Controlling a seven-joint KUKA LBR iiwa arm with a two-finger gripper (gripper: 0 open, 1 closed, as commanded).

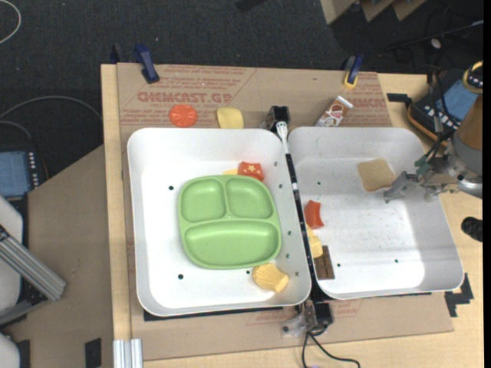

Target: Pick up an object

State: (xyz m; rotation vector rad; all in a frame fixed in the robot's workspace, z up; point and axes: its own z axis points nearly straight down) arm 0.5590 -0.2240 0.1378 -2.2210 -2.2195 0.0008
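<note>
The arm's two-finger gripper (399, 188) hangs at the right of the frame, over the upper right part of the shallow white right-hand bin (430, 271), and nothing can be seen between its tips; whether it is released or clenched I cannot tell at this size. Its pointed end lies just right of and a little below a flat tan square piece like a slice of bread (375, 174), near it and perhaps just touching. By my reading this is the approach step: the pick is not yet made, and the tan slice is the likeliest target (the task names no particular object).

The next move calls for the tips to come left and down so that they straddle the slice. It lies flat on the bin floor, so a thin edge is all there is to catch, and a miss seems quite possible.

Other candidates lie along the divider at the frame's centre: a small red block (314, 214) and a dark brown bar (323, 262) in the right bin's left side. The left bin (146, 167) holds a green three-compartment plastic plate (228, 222), a red piece (250, 170) at its top and a yellow chunk (270, 278) at its lower right.

On the brown cardboard sheet (192, 90) under the bins, red printing at upper left reads something like "CHEMCAST GP", partly blurred.
</note>
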